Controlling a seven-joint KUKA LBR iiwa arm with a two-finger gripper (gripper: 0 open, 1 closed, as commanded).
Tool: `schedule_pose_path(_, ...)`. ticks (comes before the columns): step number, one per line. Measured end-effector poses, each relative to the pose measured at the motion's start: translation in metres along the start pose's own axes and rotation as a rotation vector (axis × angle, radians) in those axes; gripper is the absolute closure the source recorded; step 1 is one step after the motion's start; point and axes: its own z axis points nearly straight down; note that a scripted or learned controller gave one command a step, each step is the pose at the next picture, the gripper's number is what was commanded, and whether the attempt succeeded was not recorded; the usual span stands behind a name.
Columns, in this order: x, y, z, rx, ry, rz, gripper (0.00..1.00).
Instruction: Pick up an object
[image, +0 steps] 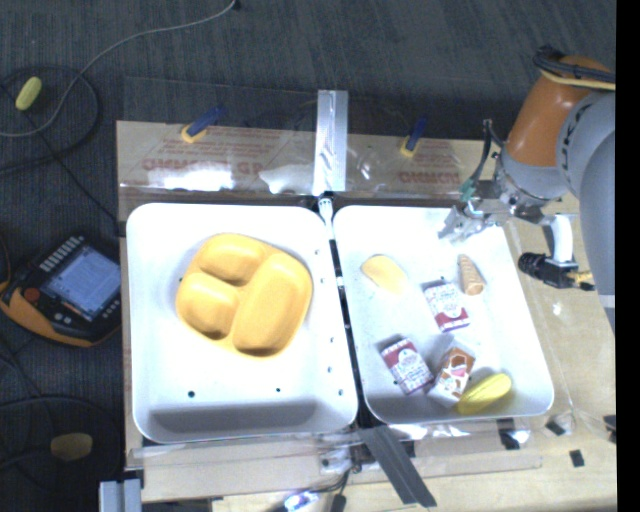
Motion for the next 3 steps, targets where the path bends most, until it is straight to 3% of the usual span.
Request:
schedule_pose_path(1,0.0,0.0,0.0,0.001,-0.001,0.001,0.0)
schedule_pose_path(2,-0.012,-0.047,0.063,-0.006,0.002,-0.046,0.0)
schedule_pose_path(3,-0.011,-0.047,0.057,-0.003,0.007,-0.048,1.0)
